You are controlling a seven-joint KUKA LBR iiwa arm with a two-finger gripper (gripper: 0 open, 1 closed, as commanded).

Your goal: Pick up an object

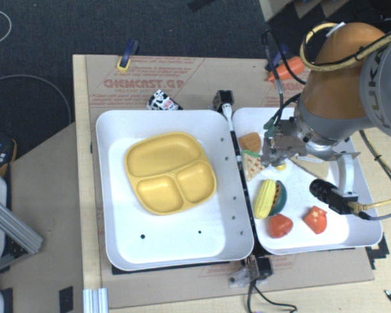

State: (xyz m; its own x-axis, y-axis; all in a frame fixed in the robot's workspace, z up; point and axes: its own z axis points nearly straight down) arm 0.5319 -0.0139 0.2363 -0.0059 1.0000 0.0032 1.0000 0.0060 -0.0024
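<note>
My gripper [272, 154] hangs low over the left part of the right bin [362, 237], under the grey and orange arm [339, 64]. Just left of it lie a brown toy piece [249, 141] and a tan wedge with a criss-cross pattern [252, 167]. A small yellow bit [280, 168] peeks out beneath the gripper. Nearer the front lie a yellow corn cob on a green piece [267, 197], a red tomato-like toy [280, 225] and a red strawberry-like toy [316, 219]. The arm hides the back of this bin.
The left bin [117, 240] holds a yellow divided plate [171, 172]. A black cable fitting [332, 195] crosses the right bin's right side. A black-and-white item [161, 100] and a blue-yellow clip [126, 56] lie on the board behind the bins.
</note>
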